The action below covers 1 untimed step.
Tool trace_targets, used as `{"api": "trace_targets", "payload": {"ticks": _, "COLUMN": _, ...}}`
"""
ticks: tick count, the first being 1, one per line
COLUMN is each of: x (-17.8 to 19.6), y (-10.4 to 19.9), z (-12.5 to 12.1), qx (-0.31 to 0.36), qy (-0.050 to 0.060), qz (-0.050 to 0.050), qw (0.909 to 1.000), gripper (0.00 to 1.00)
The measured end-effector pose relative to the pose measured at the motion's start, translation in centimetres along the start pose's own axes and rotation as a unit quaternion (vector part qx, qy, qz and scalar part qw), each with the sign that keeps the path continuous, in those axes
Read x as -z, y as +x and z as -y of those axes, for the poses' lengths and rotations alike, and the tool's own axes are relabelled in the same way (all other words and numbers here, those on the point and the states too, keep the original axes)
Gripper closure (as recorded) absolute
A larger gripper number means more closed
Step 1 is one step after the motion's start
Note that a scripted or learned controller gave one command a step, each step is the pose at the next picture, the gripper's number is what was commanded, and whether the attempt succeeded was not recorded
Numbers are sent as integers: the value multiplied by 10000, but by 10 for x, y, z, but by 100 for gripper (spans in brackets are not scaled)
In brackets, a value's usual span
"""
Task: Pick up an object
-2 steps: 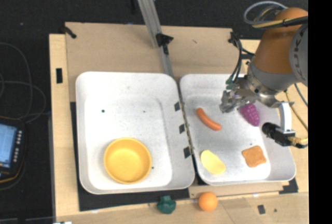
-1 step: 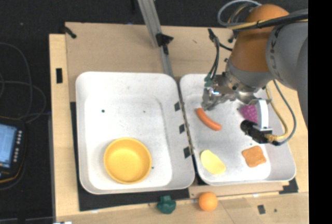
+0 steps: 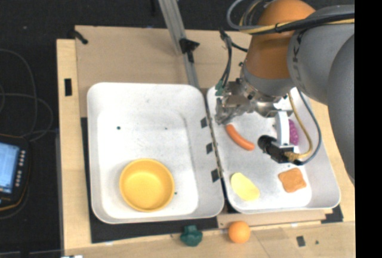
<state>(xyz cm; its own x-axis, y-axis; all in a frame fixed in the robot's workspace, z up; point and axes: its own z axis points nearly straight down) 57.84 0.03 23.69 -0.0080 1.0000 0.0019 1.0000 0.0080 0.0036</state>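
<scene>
Camera view shows the pincer (image 3: 225,108), state indeterminate, approaching above the orange carrot (image 3: 240,137); descent and closure presumably follow.

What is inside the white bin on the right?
In the right bin lie an orange carrot-like stick, a pale yellow piece, an orange-brown block and something purple, partly hidden. The arm covers the bin's far end.
</scene>
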Motion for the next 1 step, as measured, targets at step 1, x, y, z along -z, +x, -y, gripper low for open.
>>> {"api": "trace_targets", "payload": {"ticks": 1, "x": 12, "y": 52, "z": -5, "qx": -1, "qy": 8, "qz": 0, "qw": 10000, "gripper": 100}}
